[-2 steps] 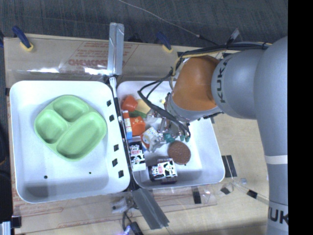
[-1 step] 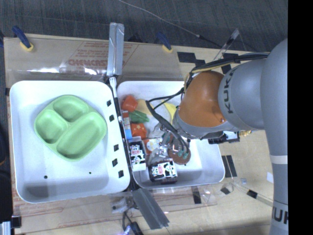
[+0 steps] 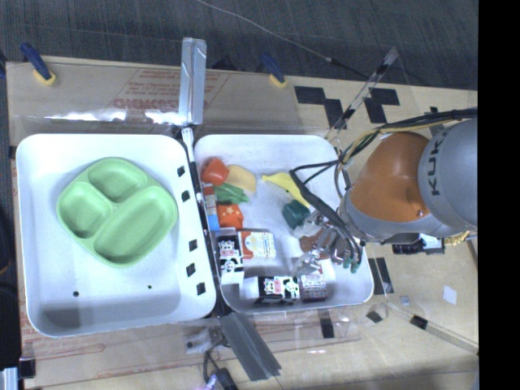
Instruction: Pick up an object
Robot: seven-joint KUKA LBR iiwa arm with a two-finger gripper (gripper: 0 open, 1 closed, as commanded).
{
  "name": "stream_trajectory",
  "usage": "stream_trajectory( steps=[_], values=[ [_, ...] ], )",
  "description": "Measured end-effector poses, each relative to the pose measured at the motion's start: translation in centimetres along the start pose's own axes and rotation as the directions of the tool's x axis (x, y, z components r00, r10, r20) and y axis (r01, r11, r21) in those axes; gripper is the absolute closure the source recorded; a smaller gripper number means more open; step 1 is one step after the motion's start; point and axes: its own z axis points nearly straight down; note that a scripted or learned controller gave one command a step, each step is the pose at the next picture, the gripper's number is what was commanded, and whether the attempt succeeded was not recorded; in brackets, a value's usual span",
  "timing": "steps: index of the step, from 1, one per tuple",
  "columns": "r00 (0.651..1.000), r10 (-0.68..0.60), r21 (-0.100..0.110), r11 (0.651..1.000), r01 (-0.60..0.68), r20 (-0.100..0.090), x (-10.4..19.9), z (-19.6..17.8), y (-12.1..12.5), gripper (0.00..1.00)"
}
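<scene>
My gripper (image 3: 318,256) hangs low over the front right part of the right bin (image 3: 268,149), just above a small dark carton (image 3: 313,287). Near it lie a black-and-white cow-print carton (image 3: 278,287), a white and orange carton (image 3: 258,244), another cow-print carton (image 3: 230,258), a dark green block (image 3: 295,213), a yellow banana (image 3: 286,184), a red tomato (image 3: 214,171), a yellow piece (image 3: 243,178), a green pepper (image 3: 230,193) and an orange-red block (image 3: 230,215). Nothing is visibly held.
The left bin (image 3: 49,291) holds a green three-compartment plate (image 3: 118,210). The grey arm with its orange band (image 3: 392,181) covers the right bin's right edge. Black cables (image 3: 313,173) loop over the bin. A metal clamp (image 3: 193,80) stands at the back between the bins.
</scene>
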Motion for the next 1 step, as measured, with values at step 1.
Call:
stream_trajectory(
  steps=[1],
  values=[
    [0.998, -0.056, -0.002, 0.998, 0.056, -0.005, -2.69, 0.16, 7.27, 0.00]
  ],
)
